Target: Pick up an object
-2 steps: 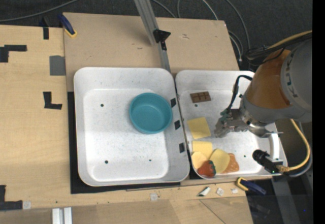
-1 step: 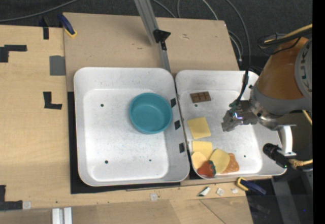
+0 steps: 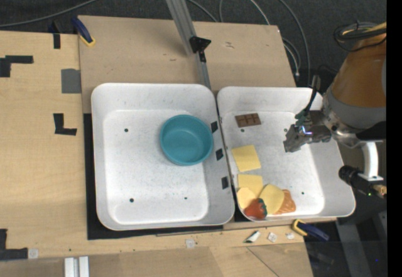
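The end effector (image 3: 294, 142) hovers over bare floor at 3 o'clock in the right bin (image 3: 326, 210), finger state indeterminate, well apart from the yellow slices (image 3: 246, 157), presumably because it is positioned above the bin for a descent.

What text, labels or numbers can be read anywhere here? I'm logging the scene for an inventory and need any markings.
None can be read.
The blue bowl, the brown chocolate-like bar and the yellow cheese slices bear no visible print.
The small white scraps on the bench's front edge are too small to tell.
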Tool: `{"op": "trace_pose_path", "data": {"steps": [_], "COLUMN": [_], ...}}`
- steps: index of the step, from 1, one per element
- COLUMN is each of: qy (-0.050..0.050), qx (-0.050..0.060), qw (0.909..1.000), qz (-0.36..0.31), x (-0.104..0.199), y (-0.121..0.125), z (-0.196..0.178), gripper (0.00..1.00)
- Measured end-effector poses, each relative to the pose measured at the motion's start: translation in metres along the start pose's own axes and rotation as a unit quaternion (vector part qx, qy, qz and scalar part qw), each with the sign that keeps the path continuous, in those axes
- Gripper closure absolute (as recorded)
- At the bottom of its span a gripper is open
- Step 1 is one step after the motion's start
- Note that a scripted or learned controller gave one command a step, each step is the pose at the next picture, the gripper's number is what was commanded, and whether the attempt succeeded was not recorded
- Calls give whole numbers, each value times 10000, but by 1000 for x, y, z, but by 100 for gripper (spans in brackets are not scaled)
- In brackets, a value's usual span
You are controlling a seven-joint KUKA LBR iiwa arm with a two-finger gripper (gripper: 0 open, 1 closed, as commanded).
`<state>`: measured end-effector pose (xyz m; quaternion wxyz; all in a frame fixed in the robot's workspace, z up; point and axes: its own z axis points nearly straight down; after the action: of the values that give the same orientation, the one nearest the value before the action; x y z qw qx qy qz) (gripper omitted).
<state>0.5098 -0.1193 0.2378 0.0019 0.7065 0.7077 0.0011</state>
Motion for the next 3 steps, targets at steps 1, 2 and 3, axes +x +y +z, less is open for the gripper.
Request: {"op": "trace_pose_path", "data": {"steps": [1, 2, 3], "qy": [4, 13, 13], "qx": [29, 22, 21], "qw": [10000, 10000, 10000], "qz": [-2, -23, -26], "x": [45, 91, 143], "y": [28, 61, 92], "z": [-6, -5, -1], "gripper": [100, 100, 100]}}
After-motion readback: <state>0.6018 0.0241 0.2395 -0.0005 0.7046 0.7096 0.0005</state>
